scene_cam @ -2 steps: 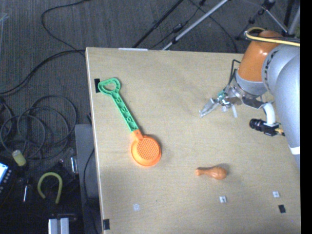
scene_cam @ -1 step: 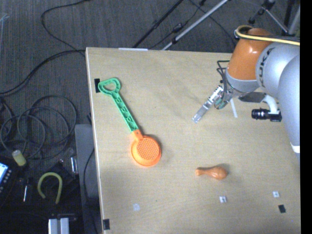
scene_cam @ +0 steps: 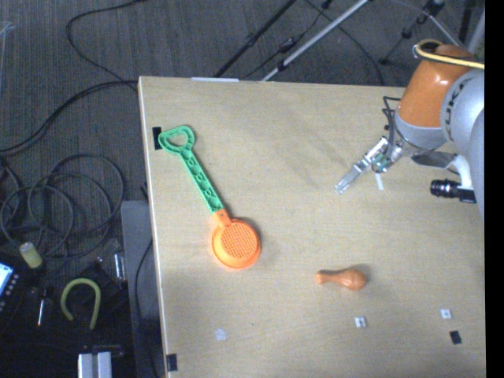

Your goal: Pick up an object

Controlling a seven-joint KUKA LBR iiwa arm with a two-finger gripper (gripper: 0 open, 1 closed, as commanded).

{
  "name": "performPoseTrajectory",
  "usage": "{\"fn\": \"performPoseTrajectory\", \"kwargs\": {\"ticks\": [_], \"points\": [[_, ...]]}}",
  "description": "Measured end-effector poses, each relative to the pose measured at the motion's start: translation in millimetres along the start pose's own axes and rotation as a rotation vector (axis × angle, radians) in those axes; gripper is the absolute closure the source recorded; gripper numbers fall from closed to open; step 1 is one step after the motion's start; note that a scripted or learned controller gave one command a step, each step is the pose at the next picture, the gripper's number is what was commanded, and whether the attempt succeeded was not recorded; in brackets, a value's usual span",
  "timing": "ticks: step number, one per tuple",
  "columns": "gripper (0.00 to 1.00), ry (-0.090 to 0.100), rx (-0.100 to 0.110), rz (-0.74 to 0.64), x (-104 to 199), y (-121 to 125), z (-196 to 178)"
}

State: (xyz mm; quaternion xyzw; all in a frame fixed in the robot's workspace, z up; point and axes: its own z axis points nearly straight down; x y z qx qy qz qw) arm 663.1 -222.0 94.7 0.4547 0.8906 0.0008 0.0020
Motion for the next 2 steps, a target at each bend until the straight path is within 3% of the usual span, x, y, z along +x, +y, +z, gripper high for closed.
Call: {"fn": "performPoseTrajectory", "kwargs": {"ticks": [2], "points": [[0.0, 0.001, -0.001, 0.051, -3.8, 5.1, -1.9]]}}
